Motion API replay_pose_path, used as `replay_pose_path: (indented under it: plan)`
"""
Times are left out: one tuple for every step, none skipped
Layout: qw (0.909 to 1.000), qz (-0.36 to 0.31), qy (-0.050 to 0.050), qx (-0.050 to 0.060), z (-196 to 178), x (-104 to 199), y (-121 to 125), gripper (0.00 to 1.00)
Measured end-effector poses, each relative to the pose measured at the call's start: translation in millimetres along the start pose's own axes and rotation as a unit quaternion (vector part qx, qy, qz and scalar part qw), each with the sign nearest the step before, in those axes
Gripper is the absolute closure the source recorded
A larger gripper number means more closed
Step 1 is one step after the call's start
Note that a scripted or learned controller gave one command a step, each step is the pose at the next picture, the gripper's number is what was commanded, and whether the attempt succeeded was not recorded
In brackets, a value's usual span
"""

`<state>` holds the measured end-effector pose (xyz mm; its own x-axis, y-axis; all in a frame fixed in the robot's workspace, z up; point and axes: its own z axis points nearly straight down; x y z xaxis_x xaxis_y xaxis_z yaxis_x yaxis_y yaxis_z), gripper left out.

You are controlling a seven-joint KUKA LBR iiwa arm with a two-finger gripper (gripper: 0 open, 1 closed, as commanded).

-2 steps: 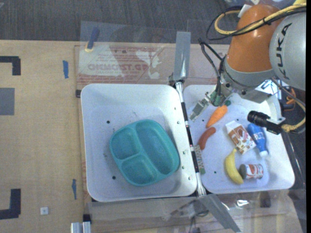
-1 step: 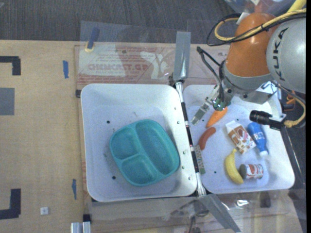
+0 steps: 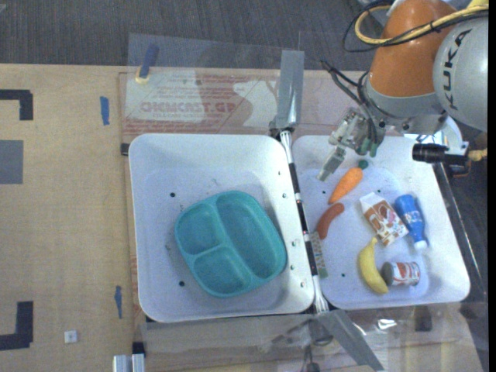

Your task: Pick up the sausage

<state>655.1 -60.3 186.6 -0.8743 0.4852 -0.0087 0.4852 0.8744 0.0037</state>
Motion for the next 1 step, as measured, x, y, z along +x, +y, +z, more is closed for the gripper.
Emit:
replay_pose_path:
  plan:
    - [0.9949, 0.101, -0.001, -0.001, 69.9, 15.3, -64.1, 0.0]
